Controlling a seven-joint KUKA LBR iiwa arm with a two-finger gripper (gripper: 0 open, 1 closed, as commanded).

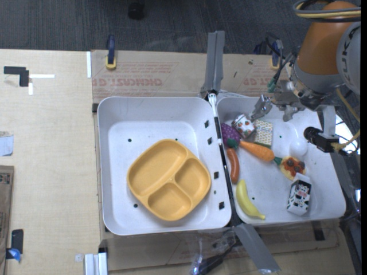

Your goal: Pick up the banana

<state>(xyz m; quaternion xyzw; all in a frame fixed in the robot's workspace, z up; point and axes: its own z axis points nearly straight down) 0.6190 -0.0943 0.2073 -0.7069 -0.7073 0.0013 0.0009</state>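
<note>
Red block lettering ran across the flattened cardboard sheet [155,73] lying behind the two bins, printed upside down and mirrored from where I stood. I could not make out the word with any certainty. The small carton [299,197] in the right-hand bin carried a black-and-white cow pattern, but no writing on it was legible to me.

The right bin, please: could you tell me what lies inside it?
The right bin holds a banana, carrot, sausage, grapes, milk carton and small toys; the arm covers its far corner.
</note>
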